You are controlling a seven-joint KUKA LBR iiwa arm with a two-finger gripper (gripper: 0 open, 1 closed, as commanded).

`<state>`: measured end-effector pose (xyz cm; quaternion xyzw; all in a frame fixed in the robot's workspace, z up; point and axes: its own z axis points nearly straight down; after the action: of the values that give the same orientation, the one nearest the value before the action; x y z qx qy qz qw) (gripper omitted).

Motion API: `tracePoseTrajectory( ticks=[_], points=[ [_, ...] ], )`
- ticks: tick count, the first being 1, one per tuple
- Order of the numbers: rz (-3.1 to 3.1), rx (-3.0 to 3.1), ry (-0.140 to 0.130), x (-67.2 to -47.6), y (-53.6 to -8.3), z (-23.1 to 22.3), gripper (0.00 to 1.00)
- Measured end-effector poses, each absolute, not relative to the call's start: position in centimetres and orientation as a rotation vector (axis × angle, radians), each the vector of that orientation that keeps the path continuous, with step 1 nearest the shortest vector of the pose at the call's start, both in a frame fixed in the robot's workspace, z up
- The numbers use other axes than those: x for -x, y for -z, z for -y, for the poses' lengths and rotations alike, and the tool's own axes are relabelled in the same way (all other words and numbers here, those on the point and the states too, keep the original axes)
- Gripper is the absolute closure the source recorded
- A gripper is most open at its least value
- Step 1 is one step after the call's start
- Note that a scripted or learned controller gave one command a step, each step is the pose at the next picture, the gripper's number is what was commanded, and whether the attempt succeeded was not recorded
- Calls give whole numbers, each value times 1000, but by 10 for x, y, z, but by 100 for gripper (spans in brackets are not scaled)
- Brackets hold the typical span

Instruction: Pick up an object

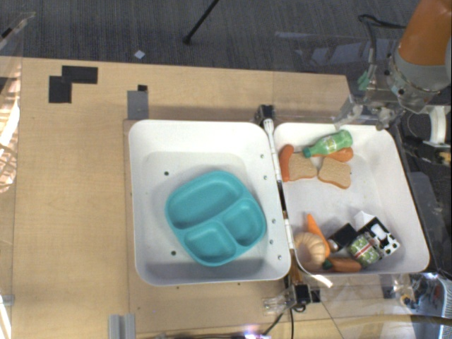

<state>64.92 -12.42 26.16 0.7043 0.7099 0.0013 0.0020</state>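
Hovering beyond the right white plastic bin's (406, 189) far edge, gripper (367, 110) state unclear; best descend squarely over the green plastic bottle (328, 144).

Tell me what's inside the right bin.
At the right bin's far end: a green bottle, a sausage, two bread slices. Near end: a carrot, a bun, another sausage, small cartons. Anything beneath that pile is covered.

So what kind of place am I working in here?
Most likely a robot lab test bench, not a kitchen. Two white bins sit side by side, the left bin holding a teal divided plate, the right bin holding toy food such as a green bottle. Loose cables lie at the bench edge.
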Motion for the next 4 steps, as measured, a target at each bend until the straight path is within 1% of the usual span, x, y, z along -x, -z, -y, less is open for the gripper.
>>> tracePoseTrajectory(
  ticks=[1,2,3,4],
  points=[
    [-2484,-1890,-15,-659,-119,90,0],
    [-2481,-1853,-35,-620,-104,98,0],
    [-2396,-1991,-32,-585,-96,96,0],
    [-2400,-1981,-40,-588,-109,94,100]
  ],
)
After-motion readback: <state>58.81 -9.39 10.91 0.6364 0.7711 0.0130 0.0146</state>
